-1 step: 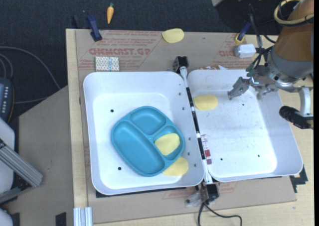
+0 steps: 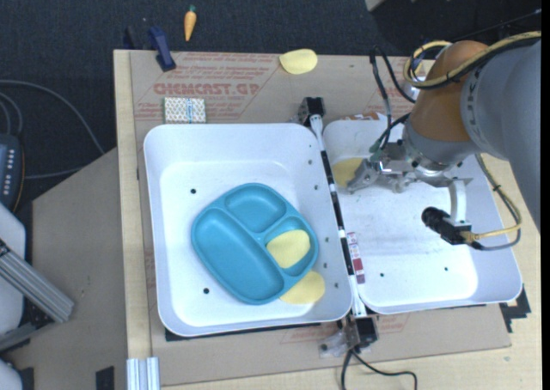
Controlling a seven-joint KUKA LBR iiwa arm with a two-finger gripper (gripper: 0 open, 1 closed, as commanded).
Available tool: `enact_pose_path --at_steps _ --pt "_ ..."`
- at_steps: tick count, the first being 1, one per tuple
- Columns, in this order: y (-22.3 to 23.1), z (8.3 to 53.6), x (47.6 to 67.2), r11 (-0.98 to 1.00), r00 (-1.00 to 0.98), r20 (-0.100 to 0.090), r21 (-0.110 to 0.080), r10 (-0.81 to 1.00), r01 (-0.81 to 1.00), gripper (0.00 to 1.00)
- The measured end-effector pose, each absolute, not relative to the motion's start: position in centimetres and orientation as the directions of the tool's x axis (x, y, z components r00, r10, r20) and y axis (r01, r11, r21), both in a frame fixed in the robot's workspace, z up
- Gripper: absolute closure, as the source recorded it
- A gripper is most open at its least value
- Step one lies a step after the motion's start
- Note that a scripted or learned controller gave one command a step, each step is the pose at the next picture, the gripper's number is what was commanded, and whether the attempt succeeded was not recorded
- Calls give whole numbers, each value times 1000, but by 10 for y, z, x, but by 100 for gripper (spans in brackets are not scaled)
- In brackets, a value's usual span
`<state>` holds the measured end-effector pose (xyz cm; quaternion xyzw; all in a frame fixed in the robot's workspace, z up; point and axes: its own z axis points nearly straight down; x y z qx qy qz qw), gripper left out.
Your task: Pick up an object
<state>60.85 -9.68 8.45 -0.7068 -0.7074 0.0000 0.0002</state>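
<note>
My gripper (image 2: 365,175) is low in the right bin (image 2: 430,285), beside a yellow object (image 2: 345,171) at its back-left corner. Can't tell the jaw state from here.

Reaching in from the right, grey arm (image 2: 507,96) bent downward, orange band (image 2: 447,92) above the wrist, gripper (image 2: 371,172) low near the right bin's (image 2: 430,294) upper left corner.
</note>
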Motion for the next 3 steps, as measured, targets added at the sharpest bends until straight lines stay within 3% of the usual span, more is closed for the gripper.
enact_pose_path --at_steps 1,2,3 --pt "-113 90 667 2 -2 -1 2 1000 1000 0" --pt "-98 85 645 0 0 1 -2 1000 1000 0" --pt "-110 85 650 0 0 -1 1 1000 1000 0"
